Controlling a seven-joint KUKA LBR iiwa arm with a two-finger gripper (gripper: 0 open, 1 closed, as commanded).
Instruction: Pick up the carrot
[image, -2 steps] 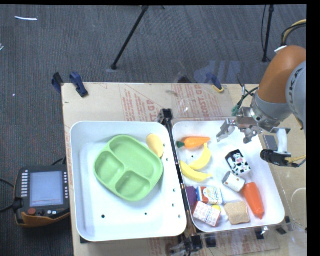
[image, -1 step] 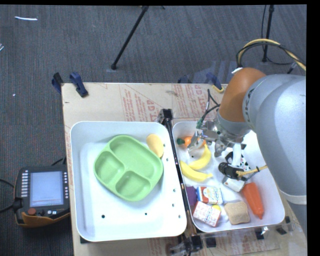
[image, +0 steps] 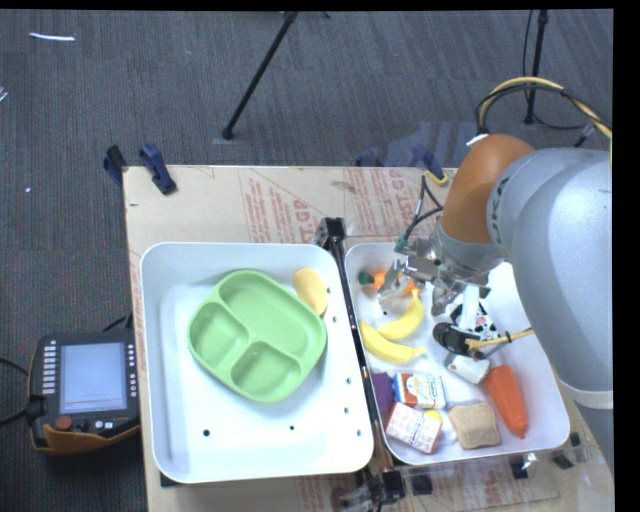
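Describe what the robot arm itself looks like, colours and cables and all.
The arm is bulky, rounded and light grey, with a glossy orange band above the wrist. A yellow cable loops over it, and thin dark wires run along the metal end effector.

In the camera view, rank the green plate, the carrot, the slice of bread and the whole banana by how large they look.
1. Green plate, by far the largest.
2. Banana and carrot: they look about alike, so I will not rank them.
3. Slice of bread, the smallest.
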